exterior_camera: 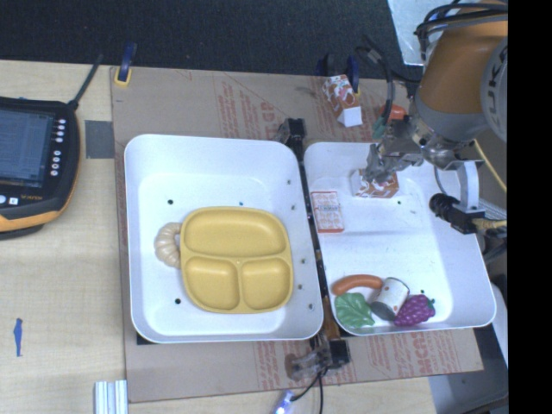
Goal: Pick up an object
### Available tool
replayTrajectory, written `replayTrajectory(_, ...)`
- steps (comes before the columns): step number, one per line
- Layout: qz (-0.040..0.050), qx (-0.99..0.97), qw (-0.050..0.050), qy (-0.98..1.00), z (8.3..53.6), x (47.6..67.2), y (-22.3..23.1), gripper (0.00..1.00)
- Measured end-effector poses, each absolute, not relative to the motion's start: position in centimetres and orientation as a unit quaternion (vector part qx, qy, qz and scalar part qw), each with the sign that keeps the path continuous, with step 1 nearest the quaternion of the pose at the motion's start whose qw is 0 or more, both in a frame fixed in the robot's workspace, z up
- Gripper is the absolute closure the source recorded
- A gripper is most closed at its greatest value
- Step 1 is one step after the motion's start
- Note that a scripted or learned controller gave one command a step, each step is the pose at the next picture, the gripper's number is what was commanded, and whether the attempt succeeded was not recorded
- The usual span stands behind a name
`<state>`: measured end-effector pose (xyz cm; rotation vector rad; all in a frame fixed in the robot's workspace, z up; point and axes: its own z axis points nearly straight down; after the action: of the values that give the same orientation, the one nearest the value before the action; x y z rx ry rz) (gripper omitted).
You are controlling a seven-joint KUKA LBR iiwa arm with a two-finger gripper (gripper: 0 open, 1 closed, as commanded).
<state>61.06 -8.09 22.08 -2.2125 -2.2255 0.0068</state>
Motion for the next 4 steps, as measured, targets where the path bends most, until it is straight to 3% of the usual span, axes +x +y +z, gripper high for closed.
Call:
replayTrajectory(1,0.0021,-0.705,0.001,-0.709,22.1,61.1,-8.1,0.0)
replayTrajectory(2,0.0028,-0.706,0.001,-0.708,13.5,65.5,-14.0,0.0)
replayTrajectory(3,-0.002,-0.705,-0.005,-0.709,10.7,66.0,-17.1,0.0)
replayTrajectory(4,-0.0009,-0.705,0.005,-0.709,11.3,65.7,-20.8,0.0)
